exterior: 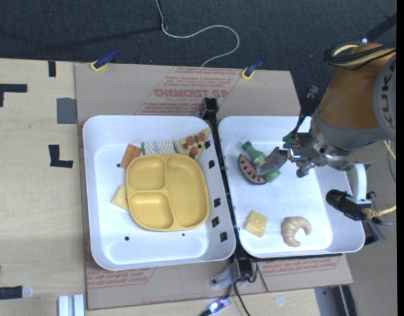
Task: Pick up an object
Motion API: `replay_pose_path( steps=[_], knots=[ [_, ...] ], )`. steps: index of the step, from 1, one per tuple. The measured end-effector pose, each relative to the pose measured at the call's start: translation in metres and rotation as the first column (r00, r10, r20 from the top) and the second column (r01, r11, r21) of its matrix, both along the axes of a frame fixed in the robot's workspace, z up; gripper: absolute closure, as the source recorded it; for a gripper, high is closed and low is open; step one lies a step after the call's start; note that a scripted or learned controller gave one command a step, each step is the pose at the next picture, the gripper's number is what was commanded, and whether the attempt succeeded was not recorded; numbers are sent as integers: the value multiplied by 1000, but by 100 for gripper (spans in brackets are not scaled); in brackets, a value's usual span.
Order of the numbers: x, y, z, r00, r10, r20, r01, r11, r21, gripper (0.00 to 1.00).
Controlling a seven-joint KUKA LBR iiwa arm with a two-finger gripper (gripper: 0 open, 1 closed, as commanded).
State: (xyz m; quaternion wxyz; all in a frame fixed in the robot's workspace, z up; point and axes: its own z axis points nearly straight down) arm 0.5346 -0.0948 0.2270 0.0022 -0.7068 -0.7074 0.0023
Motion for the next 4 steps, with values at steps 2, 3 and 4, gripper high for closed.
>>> replay_pose_path(
  steps=[2, 3, 4],
  knots=[
    [-11, -6, -100, 1000, -1, -2, 1, 1000, 1, 0],
    [-12, -6, -145, 1000, 0, 5, 0, 1000, -1, 0],
    [-11, -6, -132, 1000, 0, 5, 0, 1000, 0, 100]
  ],
)
